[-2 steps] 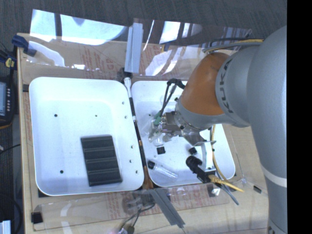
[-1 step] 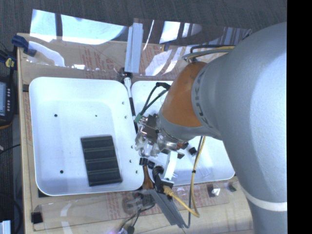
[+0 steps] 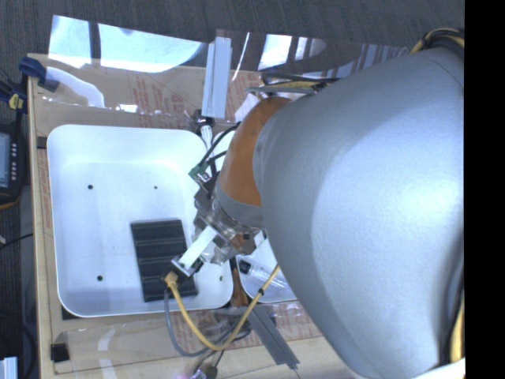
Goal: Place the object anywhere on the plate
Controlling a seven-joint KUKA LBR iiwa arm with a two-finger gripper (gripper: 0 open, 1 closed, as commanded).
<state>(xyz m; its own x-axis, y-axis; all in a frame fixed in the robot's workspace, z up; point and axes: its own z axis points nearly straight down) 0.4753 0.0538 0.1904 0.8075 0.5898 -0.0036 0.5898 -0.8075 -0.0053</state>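
Black ribbed slab (image 3: 162, 259) lies flat in the left bin's (image 3: 79, 212) near-right corner, with the gripper (image 3: 222, 242) right beside it. Honestly can't tell if it's open or closed. I'd center over the slab and grab across its narrow width before lifting.

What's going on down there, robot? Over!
Arm low, wrist over the bins' shared edge. Black ribbed slab flat in left bin, by front wall. Arm covers most of right bin.
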